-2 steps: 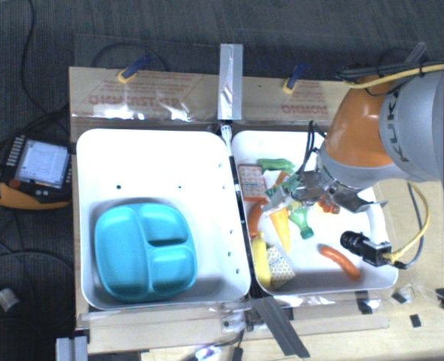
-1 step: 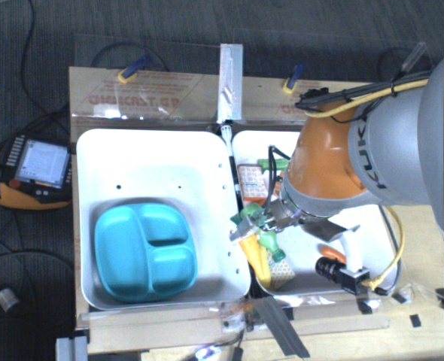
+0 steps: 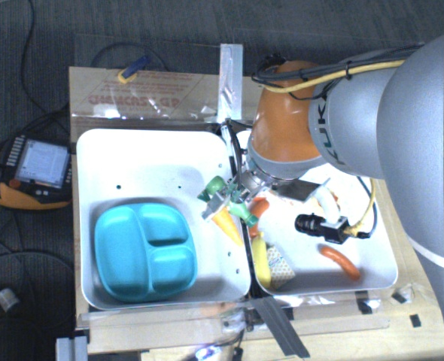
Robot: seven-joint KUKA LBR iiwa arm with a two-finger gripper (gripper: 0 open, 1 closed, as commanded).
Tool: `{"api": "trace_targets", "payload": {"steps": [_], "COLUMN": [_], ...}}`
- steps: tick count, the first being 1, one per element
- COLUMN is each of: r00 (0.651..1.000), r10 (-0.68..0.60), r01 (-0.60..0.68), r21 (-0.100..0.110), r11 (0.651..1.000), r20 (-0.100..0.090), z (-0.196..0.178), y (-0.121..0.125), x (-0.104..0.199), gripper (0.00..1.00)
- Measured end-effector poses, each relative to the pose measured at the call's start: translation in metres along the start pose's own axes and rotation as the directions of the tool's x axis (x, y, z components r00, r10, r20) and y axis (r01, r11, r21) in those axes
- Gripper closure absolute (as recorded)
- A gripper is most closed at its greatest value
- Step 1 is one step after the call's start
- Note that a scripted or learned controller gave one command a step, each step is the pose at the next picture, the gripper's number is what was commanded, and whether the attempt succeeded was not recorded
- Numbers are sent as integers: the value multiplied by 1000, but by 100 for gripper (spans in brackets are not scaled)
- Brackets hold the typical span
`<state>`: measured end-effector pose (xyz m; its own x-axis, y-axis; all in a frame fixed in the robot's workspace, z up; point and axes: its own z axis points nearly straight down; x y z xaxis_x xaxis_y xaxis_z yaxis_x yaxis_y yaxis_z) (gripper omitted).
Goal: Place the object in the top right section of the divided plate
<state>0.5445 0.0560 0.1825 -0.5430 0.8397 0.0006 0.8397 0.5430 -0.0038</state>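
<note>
Claw (image 3: 233, 194) looks like it's pinching a carrot (image 3: 226, 218) over the divider between bins, and the blue plate (image 3: 143, 250) sits down-left, nearer us.

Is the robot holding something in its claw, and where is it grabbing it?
It cannot be told. The gripper sits by the wall between the bins, right over a carrot-like toy, but the grip itself is not clear.

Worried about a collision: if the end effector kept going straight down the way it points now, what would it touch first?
Probably the yellow-orange carrot-shaped toy lying just under the end effector, by the wall between the two shallow white bins. Depth is hard to judge from this slanted view.
</note>
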Motion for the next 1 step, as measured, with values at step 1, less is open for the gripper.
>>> {"api": "trace_targets", "payload": {"steps": [1], "r00": [998], "r10": [-59], "r01": [59], "r21": [0], "r11": [998], "r20": [-1], "z": [-11], "y": [-19], "x": [84], "gripper": [100]}}
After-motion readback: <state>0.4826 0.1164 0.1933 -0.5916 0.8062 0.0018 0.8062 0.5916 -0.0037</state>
